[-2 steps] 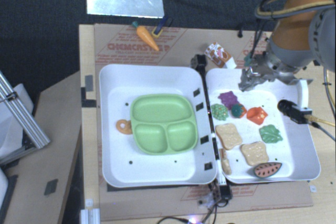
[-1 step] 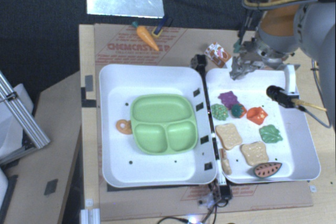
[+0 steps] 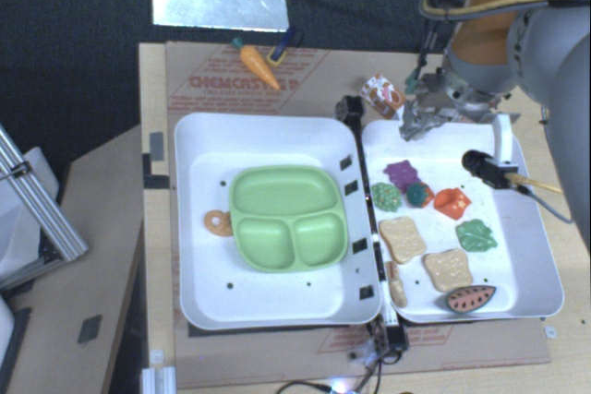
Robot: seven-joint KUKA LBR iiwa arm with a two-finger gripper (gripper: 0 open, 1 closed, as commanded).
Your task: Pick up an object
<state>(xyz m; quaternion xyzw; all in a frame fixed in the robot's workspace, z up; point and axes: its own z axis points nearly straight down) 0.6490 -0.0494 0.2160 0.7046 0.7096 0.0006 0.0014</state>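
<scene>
Hovering over far edge of right bin (image 3: 540, 240): pincer (image 3: 417, 126), tips pointed down, nothing seen between them; whether apart or together cannot tell. Right bin holds purple grapes (image 3: 401, 172), green broccoli (image 3: 385, 196), teal piece (image 3: 420, 194), red piece (image 3: 452, 202), green lettuce (image 3: 476, 235), two bread slices (image 3: 403, 238), watermelon slice (image 3: 470, 297). Left bin (image 3: 199, 198) holds green divided tray (image 3: 287, 216), small pretzel (image 3: 218, 222) beside it. On table (image 3: 305, 74) beyond bins: carrot (image 3: 259, 66), wrapped item (image 3: 381, 96) near pincer.

Even overhead light, soft shadows, slightly soft focus.
</scene>
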